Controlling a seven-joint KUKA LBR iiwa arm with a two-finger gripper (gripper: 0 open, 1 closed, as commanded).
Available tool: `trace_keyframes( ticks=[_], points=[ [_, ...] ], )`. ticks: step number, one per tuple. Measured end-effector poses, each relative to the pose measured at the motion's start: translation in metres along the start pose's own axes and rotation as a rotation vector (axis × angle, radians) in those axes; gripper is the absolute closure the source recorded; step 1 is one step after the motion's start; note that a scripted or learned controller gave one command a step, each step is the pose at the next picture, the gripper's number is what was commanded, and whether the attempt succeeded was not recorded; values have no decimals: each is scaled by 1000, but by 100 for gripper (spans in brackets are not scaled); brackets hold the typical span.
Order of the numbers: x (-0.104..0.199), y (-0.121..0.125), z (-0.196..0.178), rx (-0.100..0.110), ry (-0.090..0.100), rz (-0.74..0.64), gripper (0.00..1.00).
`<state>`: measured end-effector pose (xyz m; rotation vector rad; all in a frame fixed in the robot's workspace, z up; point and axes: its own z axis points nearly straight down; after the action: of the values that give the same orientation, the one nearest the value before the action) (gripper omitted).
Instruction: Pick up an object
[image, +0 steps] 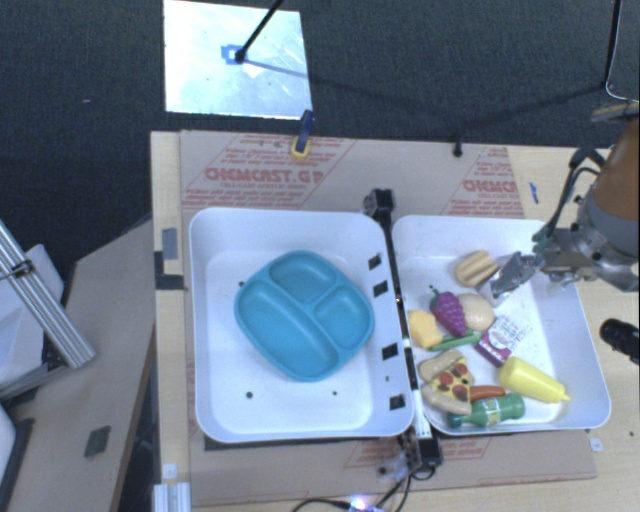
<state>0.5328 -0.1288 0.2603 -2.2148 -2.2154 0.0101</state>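
The right bin (590, 375) holds several toy foods: a tan bread roll (476, 267), purple grapes (449, 311), a yellow piece (424, 328), a pizza slice (450, 380), a green bottle (494, 410), a yellow bottle (532, 380) and a small pink-and-white packet (501, 339). My gripper (510, 273) reaches in from the right and hovers just right of the bread roll, above the bin's upper middle. Nothing shows between its fingers. The left bin (215, 260) holds a blue divided plate (303, 314).
A black divider (392, 310) runs between the two bins. Both sit on a cardboard sheet (260, 170) on the bench. A yellow and blue clip (302, 138) lies at the back. A metal frame (35, 300) stands at far left.
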Motion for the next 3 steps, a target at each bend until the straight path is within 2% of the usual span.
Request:
trace_keyframes(
  ticks=[1,2,3],
  points=[
    [0,2,-6,-13,-2,-3,0],
    [-6,8,51,-8,-1,-1,0],
    [-12,2,108,-9,-1,0,0]
  ],
)
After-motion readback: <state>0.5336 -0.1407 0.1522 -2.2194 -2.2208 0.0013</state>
